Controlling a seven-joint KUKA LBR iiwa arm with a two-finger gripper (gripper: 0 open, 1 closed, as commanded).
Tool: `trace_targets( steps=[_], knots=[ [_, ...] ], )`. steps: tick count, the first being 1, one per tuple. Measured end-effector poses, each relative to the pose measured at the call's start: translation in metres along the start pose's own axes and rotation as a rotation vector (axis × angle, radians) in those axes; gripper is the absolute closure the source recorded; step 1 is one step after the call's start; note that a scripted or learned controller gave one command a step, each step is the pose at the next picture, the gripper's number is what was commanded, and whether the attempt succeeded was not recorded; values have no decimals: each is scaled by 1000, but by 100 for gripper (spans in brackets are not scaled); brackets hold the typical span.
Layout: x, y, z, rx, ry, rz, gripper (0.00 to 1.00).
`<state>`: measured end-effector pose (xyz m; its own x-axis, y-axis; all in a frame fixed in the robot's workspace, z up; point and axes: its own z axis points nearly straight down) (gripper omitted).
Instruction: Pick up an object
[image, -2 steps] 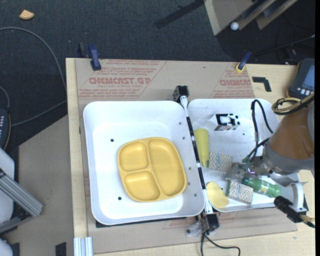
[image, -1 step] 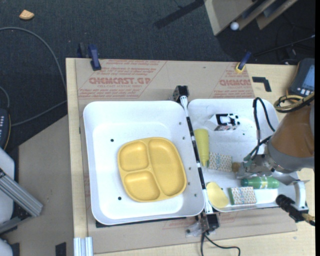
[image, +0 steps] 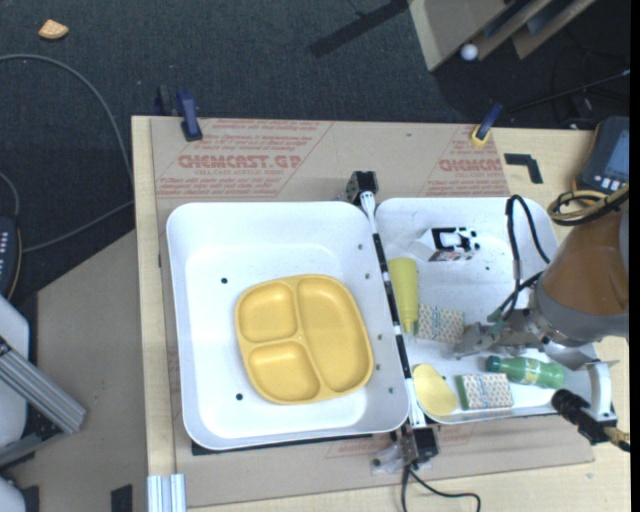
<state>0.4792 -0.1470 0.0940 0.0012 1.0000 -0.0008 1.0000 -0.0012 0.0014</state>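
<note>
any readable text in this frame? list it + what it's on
"CHEMCAST GP", red print, repeated on the brown board behind the left bin.
The same red print, cut off, on the board behind the right bin; its smaller lines are too blurred to read.
Black-and-white tag in the right bin: a pattern, nothing legible.

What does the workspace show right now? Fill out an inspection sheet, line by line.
Surface: bench bears left bin and right bin side by side.
Job's things: right bin holds yellow bottle, green bottle, two patterned sponges, yellow spoon-like piece.
Clutter: yellow divided plate in left bin.
Grippers: gripper low over the right bin, near the green bottle; finger state unclear.
Cables: black cable over right bin.
Surroundings: dark floor.
</note>
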Motion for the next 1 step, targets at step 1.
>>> trace_targets(
  steps=[1],
  knots=[
    [20, 83, 10, 1, 1, -3, 0]
  ],
)
